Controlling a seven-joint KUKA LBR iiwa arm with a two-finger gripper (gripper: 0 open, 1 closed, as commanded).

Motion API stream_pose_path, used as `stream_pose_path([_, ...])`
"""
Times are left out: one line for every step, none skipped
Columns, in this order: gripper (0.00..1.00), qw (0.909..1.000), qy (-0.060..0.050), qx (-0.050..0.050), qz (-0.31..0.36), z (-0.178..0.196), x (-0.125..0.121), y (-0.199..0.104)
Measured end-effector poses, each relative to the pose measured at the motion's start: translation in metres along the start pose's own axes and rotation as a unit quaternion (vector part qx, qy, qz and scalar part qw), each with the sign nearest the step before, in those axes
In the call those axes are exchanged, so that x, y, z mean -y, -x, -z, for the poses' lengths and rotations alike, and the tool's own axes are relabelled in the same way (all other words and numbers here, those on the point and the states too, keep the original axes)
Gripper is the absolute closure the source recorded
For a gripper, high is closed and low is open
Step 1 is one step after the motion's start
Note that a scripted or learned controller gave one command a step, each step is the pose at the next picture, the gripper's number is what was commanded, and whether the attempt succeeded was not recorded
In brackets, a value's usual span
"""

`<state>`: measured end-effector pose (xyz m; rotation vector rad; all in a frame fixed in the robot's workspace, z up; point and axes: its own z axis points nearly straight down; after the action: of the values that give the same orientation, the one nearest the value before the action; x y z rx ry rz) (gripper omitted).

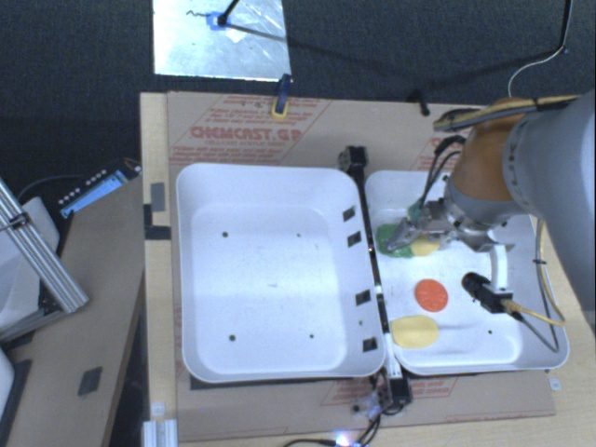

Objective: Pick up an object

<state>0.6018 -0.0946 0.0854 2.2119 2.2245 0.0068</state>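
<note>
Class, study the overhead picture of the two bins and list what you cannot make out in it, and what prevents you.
- Gripper, camera view: wrist and blur mask the jaws, so open or shut is unclear.
- Green object: partly under the gripper, shape unclear.
- Pale yellow piece beside the gripper: partly covered by the arm.
- Right bin: the arm covers its far right part.
- Orange disc and yellow object: too small to identify.

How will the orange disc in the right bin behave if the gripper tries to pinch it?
The orange disc looks flat and low on the right bin floor, so fingers likely get little edge to bite. It probably slides on the smooth white plastic if nudged. Lying flat, it seems unlikely to roll or tip.
</note>
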Motion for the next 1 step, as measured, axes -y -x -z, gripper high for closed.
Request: stream_pose_path([1.0,1.0,0.001,0.0,0.0,0.0121,0.0003,0.0006])
